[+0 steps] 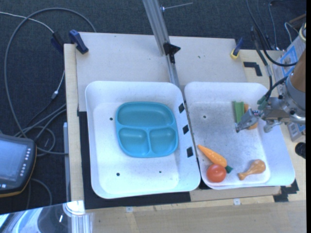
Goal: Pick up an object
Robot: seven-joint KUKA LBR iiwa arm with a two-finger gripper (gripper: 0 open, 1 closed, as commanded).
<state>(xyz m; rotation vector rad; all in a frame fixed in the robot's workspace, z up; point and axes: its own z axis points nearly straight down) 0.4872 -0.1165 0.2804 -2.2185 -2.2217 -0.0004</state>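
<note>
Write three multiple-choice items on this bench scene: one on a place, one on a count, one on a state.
1. Where does the blue three-compartment plastic plate lie?
A. left white bin
B. right white bin
C. bare bench

2. How many toy foods lie along the right white bin's near edge?
A. one
B. three
C. five

3. How does the plate stand?
A. flipped over
B. leaning on a wall
C. flat, hollows upward

Answers: 1 A, it sits inside the left white bin. 2 B, orange carrot, red tomato, tan drumstick. 3 C, its three compartments face the camera.

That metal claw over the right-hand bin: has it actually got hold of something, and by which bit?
It cannot be told. The gripper sits right over a green and orange object in the right bin, but the view does not show a grasp.
</note>
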